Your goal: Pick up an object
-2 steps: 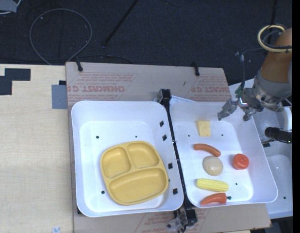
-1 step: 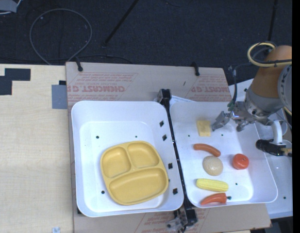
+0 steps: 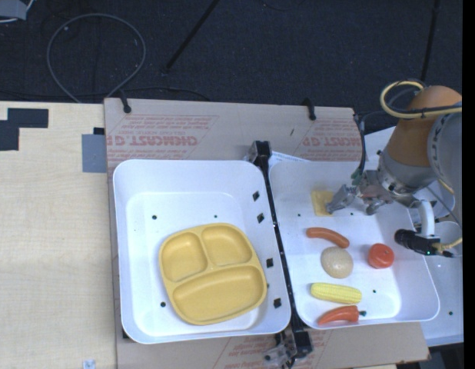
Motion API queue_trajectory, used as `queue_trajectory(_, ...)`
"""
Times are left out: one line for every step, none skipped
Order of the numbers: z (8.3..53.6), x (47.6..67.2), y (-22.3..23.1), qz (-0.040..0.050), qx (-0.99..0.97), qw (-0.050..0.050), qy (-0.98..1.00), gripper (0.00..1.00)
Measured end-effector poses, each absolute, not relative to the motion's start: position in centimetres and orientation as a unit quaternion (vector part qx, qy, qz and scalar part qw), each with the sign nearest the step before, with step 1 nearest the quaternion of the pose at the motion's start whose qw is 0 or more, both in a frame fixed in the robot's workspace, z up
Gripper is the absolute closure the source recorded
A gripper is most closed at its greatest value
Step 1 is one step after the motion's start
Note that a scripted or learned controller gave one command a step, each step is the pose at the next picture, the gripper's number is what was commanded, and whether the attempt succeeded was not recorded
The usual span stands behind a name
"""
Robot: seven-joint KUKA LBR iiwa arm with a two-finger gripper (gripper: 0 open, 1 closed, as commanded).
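The right bin (image 3: 419, 302) holds several toy foods: a yellow cheese wedge (image 3: 322, 201), a red sausage (image 3: 327, 237), a beige potato (image 3: 337, 262), a red tomato (image 3: 380, 256), a corn cob (image 3: 335, 292) and a red pepper (image 3: 339, 315). My gripper (image 3: 355, 204) hangs low over the bin's far right part, just right of the cheese wedge and above the sausage. Its fingers look spread open with nothing between them.
The left bin (image 3: 130, 206) holds a yellow divided plate (image 3: 213, 272). A black divider (image 3: 270, 229) runs between the two bins. The arm's orange band (image 3: 422, 129) and cables sit over the right bin's far right corner. Cardboard lies under both bins.
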State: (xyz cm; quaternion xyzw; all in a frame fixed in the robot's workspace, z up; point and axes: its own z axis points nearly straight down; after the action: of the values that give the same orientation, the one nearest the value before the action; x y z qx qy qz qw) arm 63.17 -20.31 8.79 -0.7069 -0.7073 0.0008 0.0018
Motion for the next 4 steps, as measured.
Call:
queue_trajectory(10.1, 63.3, -20.4, -0.0003, -0.707, 0.0, -0.708, 1.0)
queue_trajectory(14.6, 63.1, -21.0, 0.0, -0.707, -0.001, -0.707, 1.0)
queue_trajectory(19.6, 62.2, -21.2, -0.0002, -0.708, -0.001, -0.706, 1.0)
queue_trajectory(24.1, 61.9, -20.6, -0.0005, -0.707, -0.001, -0.708, 1.0)
